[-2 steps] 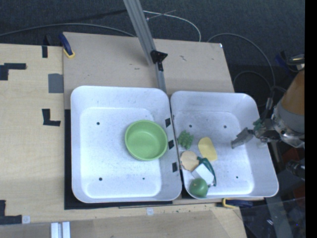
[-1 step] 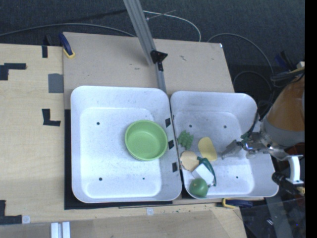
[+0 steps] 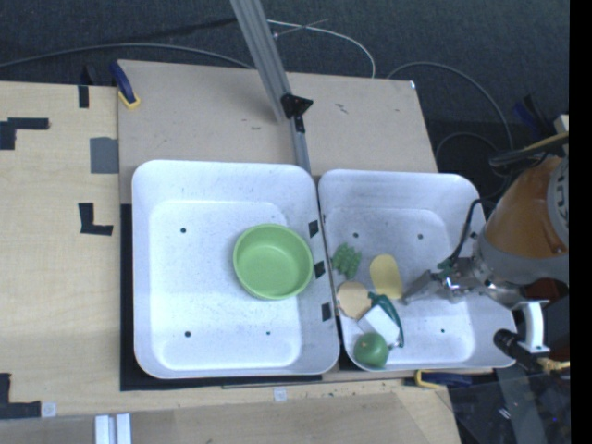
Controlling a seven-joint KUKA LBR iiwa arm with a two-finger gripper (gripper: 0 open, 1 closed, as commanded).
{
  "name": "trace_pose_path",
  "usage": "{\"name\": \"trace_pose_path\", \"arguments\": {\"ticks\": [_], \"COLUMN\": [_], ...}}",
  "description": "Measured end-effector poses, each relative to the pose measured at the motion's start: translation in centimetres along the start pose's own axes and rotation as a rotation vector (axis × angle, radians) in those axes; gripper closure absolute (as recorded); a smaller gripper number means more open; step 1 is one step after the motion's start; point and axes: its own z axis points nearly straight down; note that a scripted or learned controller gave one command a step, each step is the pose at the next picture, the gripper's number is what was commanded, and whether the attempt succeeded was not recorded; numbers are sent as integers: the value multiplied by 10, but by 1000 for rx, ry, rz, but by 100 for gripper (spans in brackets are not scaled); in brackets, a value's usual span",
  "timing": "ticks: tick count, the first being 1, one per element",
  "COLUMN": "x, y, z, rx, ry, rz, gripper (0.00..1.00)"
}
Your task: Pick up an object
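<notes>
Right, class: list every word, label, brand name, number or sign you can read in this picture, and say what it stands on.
None: no readable text anywhere.
Green bowl: plain, no marking.
White block with teal strap: no lettering to make out.
Black tape pieces on the wooden bench: plain shapes, not letters.
White bins: dark specks, no print.
</notes>
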Motion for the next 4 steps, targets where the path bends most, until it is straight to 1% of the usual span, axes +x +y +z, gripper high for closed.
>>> {"name": "trace_pose_path", "arguments": {"ticks": [1, 2, 3, 4], "x": [1, -4, 3, 3], "y": [0, 3, 6, 7], "z": [-11, -73, -118, -160], "rx": [2, -4, -4, -4], "ry": [3, 0, 0, 0], "rz": [-1, -1, -2, -1], "gripper": [100, 100, 100, 100]}}
